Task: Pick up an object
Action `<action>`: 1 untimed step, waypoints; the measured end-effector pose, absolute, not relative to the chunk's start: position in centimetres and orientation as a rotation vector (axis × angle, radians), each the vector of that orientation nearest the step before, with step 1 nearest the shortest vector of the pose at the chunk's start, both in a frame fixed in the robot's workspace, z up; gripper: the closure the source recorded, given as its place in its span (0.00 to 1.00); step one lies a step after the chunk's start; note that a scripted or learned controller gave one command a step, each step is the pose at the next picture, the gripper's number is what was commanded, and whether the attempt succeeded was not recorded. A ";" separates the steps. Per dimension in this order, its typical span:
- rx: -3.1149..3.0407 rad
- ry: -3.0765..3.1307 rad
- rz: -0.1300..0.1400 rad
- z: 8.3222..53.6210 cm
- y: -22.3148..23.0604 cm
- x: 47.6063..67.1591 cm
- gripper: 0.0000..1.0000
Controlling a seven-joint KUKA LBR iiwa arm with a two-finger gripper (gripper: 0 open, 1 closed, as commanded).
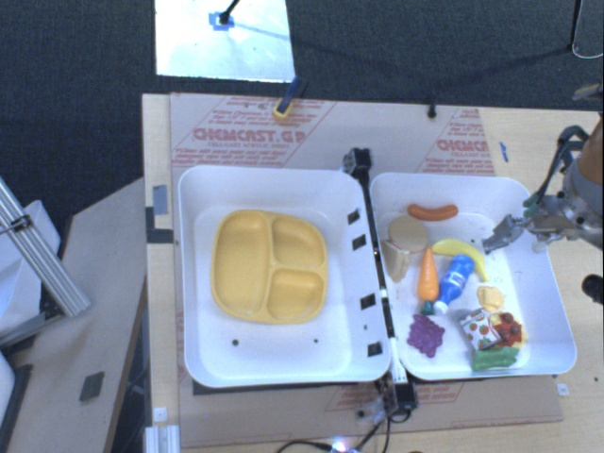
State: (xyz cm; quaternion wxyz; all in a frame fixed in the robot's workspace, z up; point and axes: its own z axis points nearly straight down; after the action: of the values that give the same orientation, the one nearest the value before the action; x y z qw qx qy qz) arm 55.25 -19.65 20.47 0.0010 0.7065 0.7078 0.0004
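Note:
The right bin (557, 343) holds several toy foods. A sausage (432, 212) lies at the back, a yellow banana (460, 251) just below it. An orange carrot (428, 274) lies beside a blue bottle (455, 279). A beige cup (404, 243) lies on its side at the left wall. Purple grapes (426, 334) sit near the front. A colourful box (481, 328), red berries (509, 328), a green piece (494, 357) and a pale yellow wedge (490, 297) crowd the front right. My gripper (493, 240) hangs over the right bin, just right of the banana, with nothing seen in it.
The left bin (203, 347) holds a yellow divided plate (270, 265). A black divider with clips (374, 272) runs between the bins. The arm's wrist (566, 217) reaches in from the right over the bin's right rim. A silver panel (225, 26) lies beyond the bench.

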 end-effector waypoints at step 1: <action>2.219 2.223 0.001 15.8 -20.3 56.0 0.00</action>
State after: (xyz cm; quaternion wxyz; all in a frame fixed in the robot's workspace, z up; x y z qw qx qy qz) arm 55.95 -20.34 15.82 0.0004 0.7065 0.7077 0.0002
